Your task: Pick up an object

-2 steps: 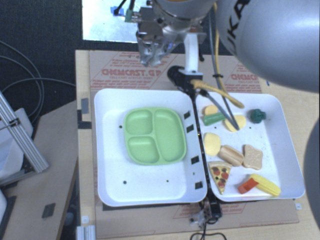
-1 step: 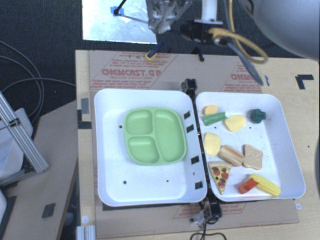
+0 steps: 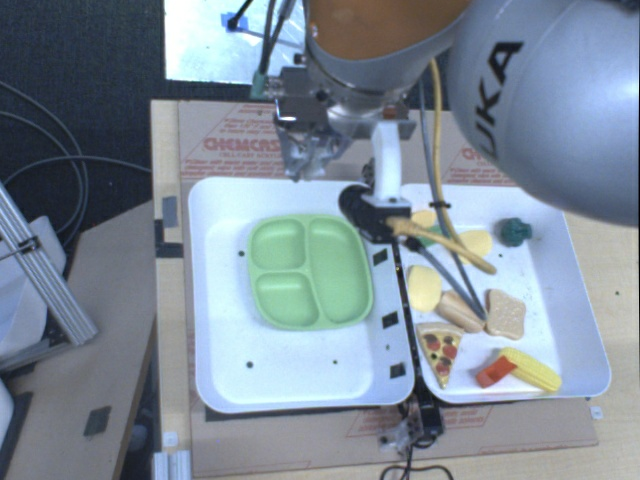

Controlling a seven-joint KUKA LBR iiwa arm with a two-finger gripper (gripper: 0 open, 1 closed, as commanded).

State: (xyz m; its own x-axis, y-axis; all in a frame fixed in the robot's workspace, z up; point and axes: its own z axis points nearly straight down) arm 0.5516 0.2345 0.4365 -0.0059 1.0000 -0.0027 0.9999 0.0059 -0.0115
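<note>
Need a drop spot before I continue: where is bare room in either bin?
Left bin: bare floor in front of the green plate and along its left side. Right bin: a bare strip between the toast and the right wall. Its left half is crowded.

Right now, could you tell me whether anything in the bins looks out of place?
Nothing looks spilled or damaged. Only a wooden stick and a grey utensil lie slantwise, close together, in the right bin.

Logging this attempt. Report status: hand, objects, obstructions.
Hand above far rim of left bin. Green plate in left bin; pizza slice, toast, corn in right bin, apart from hand. No obstruction seen.
</note>
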